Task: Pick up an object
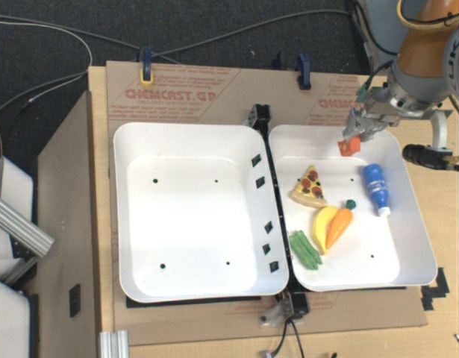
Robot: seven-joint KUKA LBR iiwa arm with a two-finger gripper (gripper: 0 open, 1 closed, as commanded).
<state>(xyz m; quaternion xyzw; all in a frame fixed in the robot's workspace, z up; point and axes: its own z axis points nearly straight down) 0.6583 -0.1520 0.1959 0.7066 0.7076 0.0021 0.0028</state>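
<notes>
My gripper (pixel 354 136) hangs over the far edge of the right bin (pixel 416 271), reaching in from the upper right. A small orange-red block (pixel 349 147) sits between its fingertips and appears lifted slightly above the bin floor. Lower in the same bin lie a pizza slice (pixel 310 186), a blue bottle (pixel 375 188), a yellow fruit (pixel 322 227), an orange carrot (pixel 339 226) leaning on it, and a green pea pod (pixel 305 249).
The left bin (pixel 132 200) stands beside the right one, with a black divider strip (pixel 268 200) between them. Two clamps (pixel 146 64) hold the cardboard at the far edge. A black fitting (pixel 427 155) juts in at the right.
</notes>
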